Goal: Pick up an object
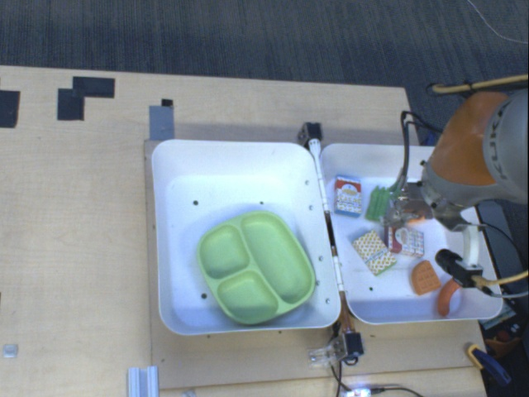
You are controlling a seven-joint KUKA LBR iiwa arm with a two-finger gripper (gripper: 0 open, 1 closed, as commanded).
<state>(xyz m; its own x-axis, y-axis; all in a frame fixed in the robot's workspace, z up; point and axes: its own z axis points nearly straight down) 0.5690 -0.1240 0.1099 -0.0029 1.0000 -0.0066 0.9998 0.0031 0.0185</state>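
The right bin (364, 308) holds several small items. A blue and red carton (348, 195) lies at its back left, with a green item (378, 203) beside it. A yellow checkered packet (374, 252) and a red and white packet (408, 242) lie in the middle. An orange cracker-like piece (425, 277) and an orange-red piece (447, 298) sit near the front right. My gripper (399, 216) reaches down into this bin, between the green item and the red and white packet, right above the packet's back edge.
The left bin (178, 222) holds a light green divided plate (256, 265). A ridge (328, 222) separates the two bins. The grey arm with its orange band (463, 151) comes in over the right bin's far right side.
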